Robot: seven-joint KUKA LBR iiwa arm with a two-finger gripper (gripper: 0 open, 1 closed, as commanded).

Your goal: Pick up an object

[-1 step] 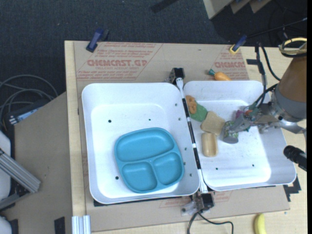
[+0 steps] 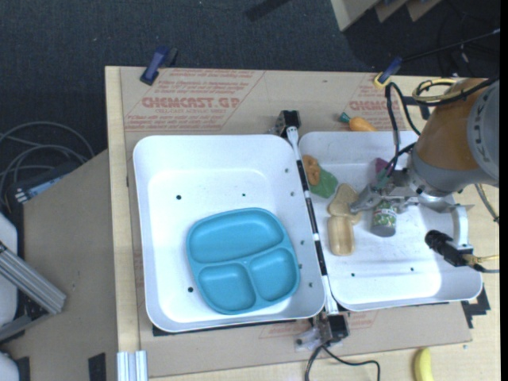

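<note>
The gripper is lowered into the right bin beside the tan pieces, presumably for grasping; its state cannot be told

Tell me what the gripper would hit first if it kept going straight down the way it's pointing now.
Most likely the small grey-green object right under the gripper in the right bin. The tan pieces lie just to its left, probably off that line. Depth is hard to judge from this slanted view.
</note>
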